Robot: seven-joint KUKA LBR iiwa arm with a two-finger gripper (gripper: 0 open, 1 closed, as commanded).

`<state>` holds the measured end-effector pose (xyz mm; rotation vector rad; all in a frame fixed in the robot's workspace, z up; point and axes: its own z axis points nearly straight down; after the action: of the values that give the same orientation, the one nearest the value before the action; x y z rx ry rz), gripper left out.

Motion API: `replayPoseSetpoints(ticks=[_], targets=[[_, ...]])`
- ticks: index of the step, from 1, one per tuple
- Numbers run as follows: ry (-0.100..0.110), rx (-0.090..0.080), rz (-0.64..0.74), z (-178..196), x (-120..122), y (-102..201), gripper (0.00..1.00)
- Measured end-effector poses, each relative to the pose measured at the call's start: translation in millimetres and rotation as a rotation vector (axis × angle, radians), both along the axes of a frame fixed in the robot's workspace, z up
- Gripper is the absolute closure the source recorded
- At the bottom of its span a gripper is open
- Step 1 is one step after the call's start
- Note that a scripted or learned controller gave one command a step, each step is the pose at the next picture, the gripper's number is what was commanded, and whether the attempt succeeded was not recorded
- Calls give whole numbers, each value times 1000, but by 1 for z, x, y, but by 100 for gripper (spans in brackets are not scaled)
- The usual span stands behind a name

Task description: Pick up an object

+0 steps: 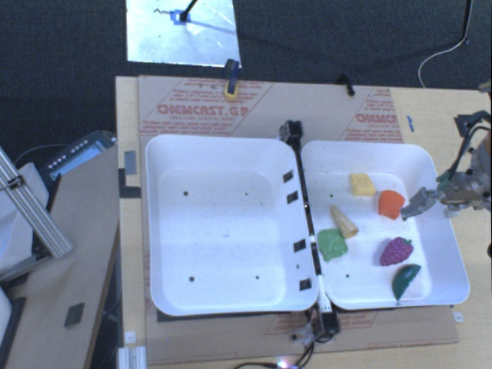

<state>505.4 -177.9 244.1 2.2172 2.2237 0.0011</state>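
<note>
Gripper (419, 204) reaches into the right bin (442, 283) from the right, tip just beside the orange piece (390, 204), on its right side. Can't tell its state; too small and blurred, nothing visibly held. Orange piece lies directly left of the tip, nearest target. Yellow block (362, 184) is further up-left, grapes (396, 250) below. Likely next: close in leftward on the orange piece.

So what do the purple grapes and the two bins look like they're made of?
The purple grapes look like moulded plastic toy food: uniform colour, bumpy cluster surface, dull sheen. Rubber is possible. The two bins, left and right, look like thin formed plastic, smooth and semi-gloss white, with rounded corners and rolled rims.
</note>
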Motion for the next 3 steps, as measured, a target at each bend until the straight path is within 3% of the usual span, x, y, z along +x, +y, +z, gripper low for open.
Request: replayPoseSetpoints(ticks=[1, 2, 3], targets=[[0, 0, 1, -133, -19, 39, 0], [-9, -2, 1, -117, -16, 36, 100], [-7, -1, 5, -161, 73, 40, 100]])
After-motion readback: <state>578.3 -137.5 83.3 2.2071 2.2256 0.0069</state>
